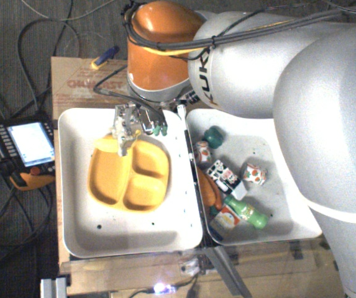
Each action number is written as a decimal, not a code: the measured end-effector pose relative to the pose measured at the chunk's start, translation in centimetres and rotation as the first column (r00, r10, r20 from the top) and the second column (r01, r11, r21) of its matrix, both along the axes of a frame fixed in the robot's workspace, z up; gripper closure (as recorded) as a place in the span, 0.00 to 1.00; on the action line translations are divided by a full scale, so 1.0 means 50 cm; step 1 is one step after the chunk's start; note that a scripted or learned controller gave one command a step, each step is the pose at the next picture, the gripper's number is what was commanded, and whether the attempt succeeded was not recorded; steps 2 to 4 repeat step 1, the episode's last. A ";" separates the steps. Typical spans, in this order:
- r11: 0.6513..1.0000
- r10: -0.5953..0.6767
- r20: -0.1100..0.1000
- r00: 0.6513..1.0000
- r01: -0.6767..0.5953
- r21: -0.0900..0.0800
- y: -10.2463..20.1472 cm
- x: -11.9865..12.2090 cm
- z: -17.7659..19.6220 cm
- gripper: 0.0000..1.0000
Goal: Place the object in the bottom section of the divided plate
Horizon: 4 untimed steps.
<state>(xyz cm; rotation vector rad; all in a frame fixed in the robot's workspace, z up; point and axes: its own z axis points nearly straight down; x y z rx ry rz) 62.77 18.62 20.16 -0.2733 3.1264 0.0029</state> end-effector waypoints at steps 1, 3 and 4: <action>1.000 0.000 -0.001 1.000 0.000 0.002 0.001 0.000 0.000 0.00; 1.000 0.000 -0.001 1.000 0.000 0.002 0.001 0.000 0.000 0.00; 1.000 0.000 -0.001 1.000 0.000 0.002 0.001 0.000 0.000 0.00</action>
